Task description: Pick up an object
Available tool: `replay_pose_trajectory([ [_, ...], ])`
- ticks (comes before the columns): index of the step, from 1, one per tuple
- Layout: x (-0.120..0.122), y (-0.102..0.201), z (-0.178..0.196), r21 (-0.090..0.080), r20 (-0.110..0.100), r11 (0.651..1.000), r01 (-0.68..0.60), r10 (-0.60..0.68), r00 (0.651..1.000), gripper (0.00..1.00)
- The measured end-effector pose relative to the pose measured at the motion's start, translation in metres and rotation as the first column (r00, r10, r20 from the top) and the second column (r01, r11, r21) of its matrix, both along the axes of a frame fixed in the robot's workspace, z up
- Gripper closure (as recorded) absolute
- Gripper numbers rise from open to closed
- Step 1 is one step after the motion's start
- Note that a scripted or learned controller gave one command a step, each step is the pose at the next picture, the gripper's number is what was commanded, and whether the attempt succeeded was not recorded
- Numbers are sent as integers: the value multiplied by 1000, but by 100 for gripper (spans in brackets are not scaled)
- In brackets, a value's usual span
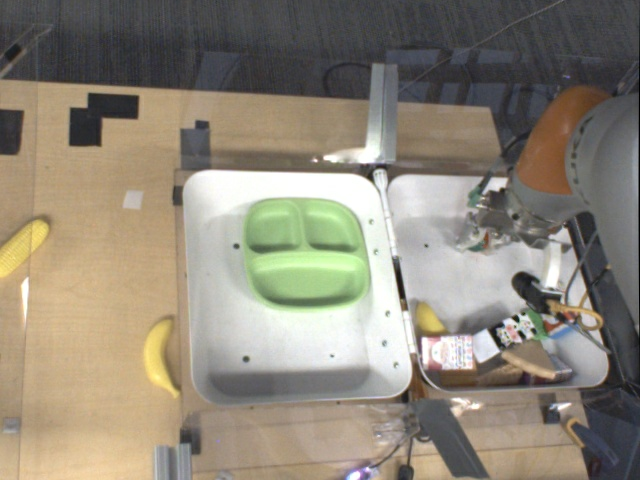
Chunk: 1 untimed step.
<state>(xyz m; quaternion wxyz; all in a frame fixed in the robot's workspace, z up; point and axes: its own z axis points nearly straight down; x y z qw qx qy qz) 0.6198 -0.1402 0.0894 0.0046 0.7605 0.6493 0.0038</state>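
Down at the near edge, a pink-and-white box (448, 351) lies against the front wall of the right bin (450, 268), and that is where the pickable clutter is gathered. A small yellow piece (429, 317) sits just behind the box near the bin's left wall. To the box's right come a black-and-white patterned item (520, 326) and a brown item (532, 365), packed close together in the near right corner; their exact shapes are hard to make out. The gripper (482, 234) hangs over the far half of that same bin, above bare white floor and well apart from the cluster. How far it is open cannot be told from this angle, nor whether it has hold of anything. Behind it the grey arm (605, 158) reaches in from the right, its orange band (550, 153) showing above the wrist. Over in the left bin (215, 298), a green divided plate (305, 251) lies flat near the middle, on its own. Out on the wooden bench (90, 298), a banana (160, 356) rests just left of the left bin, and a yellow corn cob (22, 248) lies at the far left edge.
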Motion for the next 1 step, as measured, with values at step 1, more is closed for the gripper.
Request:
replay_pose_trajectory([
  [1,4,82,120,1,-5,974,-227,227,974,100],
])
